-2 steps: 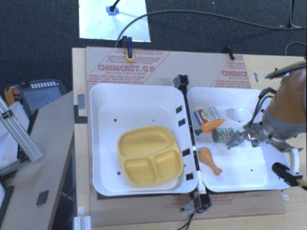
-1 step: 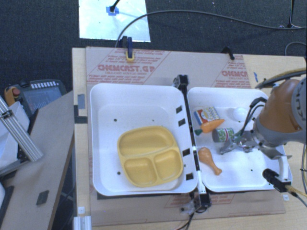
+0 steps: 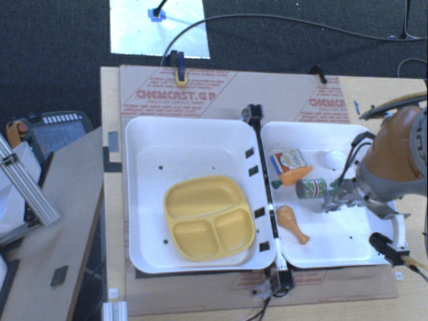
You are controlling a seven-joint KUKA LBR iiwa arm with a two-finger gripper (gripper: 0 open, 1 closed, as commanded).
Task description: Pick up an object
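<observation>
The right bin (image 3: 348, 246) holds several small items. A green-labelled can (image 3: 309, 188) lies on its side near the middle. An orange carrot (image 3: 295, 175) lies just above it, and a red and white carton (image 3: 287, 159) sits beyond the carrot. A tan chicken drumstick (image 3: 293, 223) lies near the bin's left wall. A white rounded object (image 3: 332, 158) rests toward the back. My gripper (image 3: 332, 202) hangs low in the bin, right beside the can's right end. Nothing is visibly held in it.
The left bin (image 3: 144, 179) holds a yellow divided tray (image 3: 208, 217). Black clips run along the wall between the two bins (image 3: 262, 179). The arm's orange band (image 3: 394, 152) and grey wrist cover the right bin's right side. A cable (image 3: 267, 19) crosses the dark floor behind.
</observation>
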